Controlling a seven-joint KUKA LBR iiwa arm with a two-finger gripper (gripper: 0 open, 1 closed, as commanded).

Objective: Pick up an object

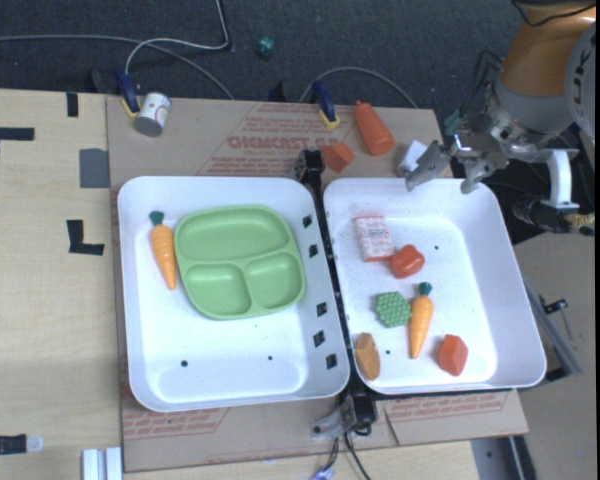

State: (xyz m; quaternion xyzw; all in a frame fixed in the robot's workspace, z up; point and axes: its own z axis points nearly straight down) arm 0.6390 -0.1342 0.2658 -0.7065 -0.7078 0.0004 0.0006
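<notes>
Tool (pixel 442 170) spread wide, empty, above right bin's (pixel 500 223) far rim. Nearest pick, red pepper (pixel 407 261), at about 7 o'clock from tool, near bin's middle.

Glossy green plastic plate (pixel 242 264)

arm reaches in from right; gripper (pixel 446 169) spread wide, holding nothing.

The bench (pixel 40 298) bears two white bins (pixel 145 368) on brown cardboard (pixel 270 138).
</notes>
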